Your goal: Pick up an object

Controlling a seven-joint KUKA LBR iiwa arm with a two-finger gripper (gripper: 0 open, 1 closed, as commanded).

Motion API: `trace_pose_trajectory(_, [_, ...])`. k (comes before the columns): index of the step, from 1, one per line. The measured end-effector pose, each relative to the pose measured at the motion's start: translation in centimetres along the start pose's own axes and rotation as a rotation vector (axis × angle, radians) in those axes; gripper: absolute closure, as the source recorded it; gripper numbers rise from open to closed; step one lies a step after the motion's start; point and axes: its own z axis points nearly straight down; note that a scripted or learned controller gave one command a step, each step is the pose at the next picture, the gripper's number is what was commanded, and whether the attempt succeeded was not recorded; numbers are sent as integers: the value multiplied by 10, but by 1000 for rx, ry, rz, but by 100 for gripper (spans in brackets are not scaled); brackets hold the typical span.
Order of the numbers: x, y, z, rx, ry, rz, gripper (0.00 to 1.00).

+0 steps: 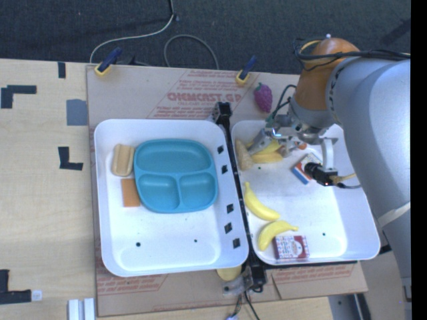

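My gripper is low over the back left part of the right bin. It hangs just above a yellow banana-like piece, and I cannot tell whether it touches it. A tan cone-shaped item lies beside that, against the bin's left wall. Further forward in the same bin are two yellow bananas and a small red box. A small red and blue item sits to the right of the gripper. The wrist hides what lies directly under the gripper.
The left bin holds a blue divided plate, a tan bread piece and an orange block. Purple grapes lie on the cardboard behind the right bin. The grey arm covers the right bin's right side.
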Motion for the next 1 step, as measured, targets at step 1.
trace_pose_trajectory(1, [-23,0,0,2,10,0,0])
